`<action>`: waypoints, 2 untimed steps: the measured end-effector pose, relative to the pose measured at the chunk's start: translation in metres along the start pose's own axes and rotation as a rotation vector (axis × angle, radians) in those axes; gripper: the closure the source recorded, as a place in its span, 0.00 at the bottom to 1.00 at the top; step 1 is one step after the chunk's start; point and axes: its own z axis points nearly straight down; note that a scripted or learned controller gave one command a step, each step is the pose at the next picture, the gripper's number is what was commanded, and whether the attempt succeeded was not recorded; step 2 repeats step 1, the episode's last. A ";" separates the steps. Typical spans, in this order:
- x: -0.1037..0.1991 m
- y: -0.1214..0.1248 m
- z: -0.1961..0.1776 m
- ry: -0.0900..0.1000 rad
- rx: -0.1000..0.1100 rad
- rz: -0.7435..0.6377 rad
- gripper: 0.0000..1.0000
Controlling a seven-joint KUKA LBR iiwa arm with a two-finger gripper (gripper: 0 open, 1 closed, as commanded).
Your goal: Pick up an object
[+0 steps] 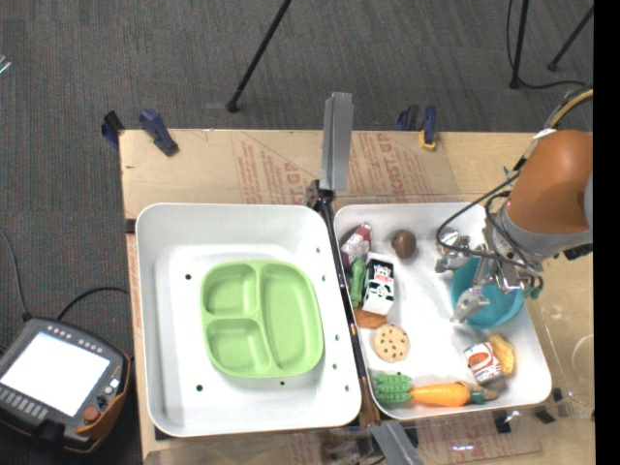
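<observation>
Still early: teal bowl [494, 298] sits at right bin's [426, 213] right wall, not lifted. Gripper [481, 294] is right over it w/ fingers apart, one inside the rim, nothing held. Left to do: close & raise. Cookie [390, 342], carrot [441, 393] lie left of bowl.

Dark grey carpet [194, 46] covers the floor around a bench topped with printed brown cardboard [262, 168]. Blue clamps [155, 129] grip the bench's far edge. Thin black tripod legs [262, 56] stand on the carpet behind it, and a handheld control tablet [58, 381] with a cable lies at lower left.
</observation>
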 end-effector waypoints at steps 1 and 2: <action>-0.012 0.034 0.000 0.000 -0.002 -0.009 0.00; -0.012 0.034 0.000 0.000 -0.002 -0.009 0.00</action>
